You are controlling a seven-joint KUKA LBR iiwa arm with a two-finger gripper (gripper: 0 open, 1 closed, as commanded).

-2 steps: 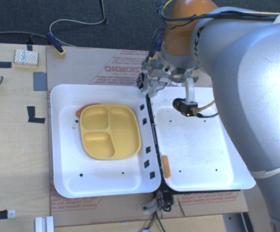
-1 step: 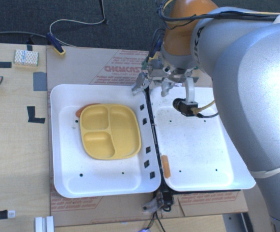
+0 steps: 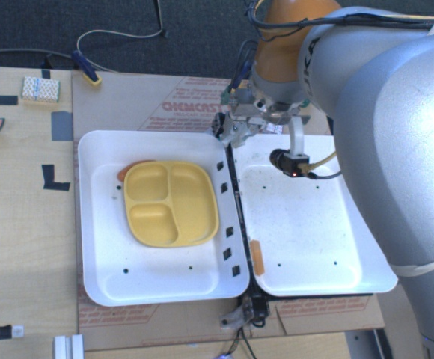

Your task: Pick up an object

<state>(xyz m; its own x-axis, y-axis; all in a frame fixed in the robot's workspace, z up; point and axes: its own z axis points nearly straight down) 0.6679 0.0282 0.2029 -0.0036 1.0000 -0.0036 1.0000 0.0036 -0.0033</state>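
The gripper [image 3: 236, 129] hovered at the bins' far divider, finger state impossible to tell; next, descend toward the small orange carrot-like piece [image 3: 257, 256].

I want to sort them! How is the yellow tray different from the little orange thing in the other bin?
The yellow divided tray is large and flat with three compartments; the small orange piece is slim and plain. The tray sits mid-left bin; the orange piece lies at the right bin's left edge. Both are untouched.
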